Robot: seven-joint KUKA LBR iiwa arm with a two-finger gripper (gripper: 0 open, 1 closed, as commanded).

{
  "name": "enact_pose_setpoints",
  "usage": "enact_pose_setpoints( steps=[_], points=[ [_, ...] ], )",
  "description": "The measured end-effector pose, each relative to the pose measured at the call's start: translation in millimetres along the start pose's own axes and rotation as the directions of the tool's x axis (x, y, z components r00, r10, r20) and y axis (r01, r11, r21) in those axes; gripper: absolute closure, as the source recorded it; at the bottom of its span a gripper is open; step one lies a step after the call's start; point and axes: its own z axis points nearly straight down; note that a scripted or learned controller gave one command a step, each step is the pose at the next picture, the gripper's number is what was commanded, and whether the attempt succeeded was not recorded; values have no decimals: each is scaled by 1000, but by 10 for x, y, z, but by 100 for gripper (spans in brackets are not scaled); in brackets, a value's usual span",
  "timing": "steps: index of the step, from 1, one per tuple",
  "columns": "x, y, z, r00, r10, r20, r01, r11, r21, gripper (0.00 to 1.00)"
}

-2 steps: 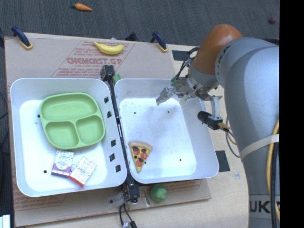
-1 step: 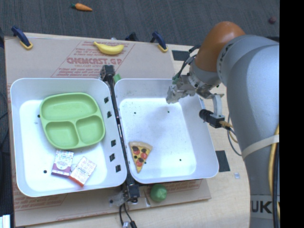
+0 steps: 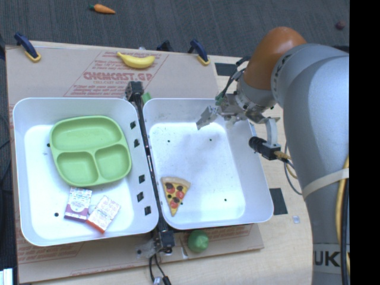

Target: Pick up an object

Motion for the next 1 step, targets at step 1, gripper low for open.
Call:
enact_pose_setpoints(
  steps=[1],
  points=[
    [-17, -15, 127, 1000, 6, 3, -6, 1000, 1, 0]
  ],
)
